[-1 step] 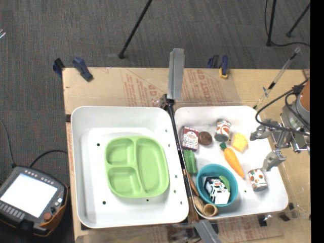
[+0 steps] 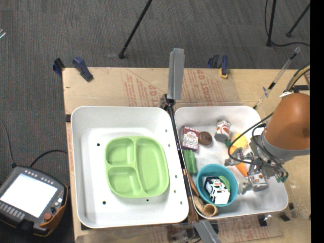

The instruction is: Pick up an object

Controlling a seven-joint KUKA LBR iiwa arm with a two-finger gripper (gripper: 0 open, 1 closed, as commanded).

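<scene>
The right bin (image 2: 238,110) holds several small items. My gripper (image 2: 258,175) hangs low over its right side, under the orange band of the arm (image 2: 289,121). A small red-and-white can (image 2: 257,181) lies directly at the gripper's tip, touching or very close to it. An orange piece (image 2: 243,168) and a yellow item (image 2: 238,145) lie just left of the gripper. A teal bowl (image 2: 227,176) with a white-and-black toy (image 2: 216,190) inside sits left of it.
Another can (image 2: 221,130), a brown disc (image 2: 205,137), a dark red packet (image 2: 190,138) and a green cucumber (image 2: 190,162) lie toward the right bin's left wall. A tan tube (image 2: 210,209) rests at its front edge. The left bin (image 2: 86,130) holds a green divided plate (image 2: 136,166).
</scene>
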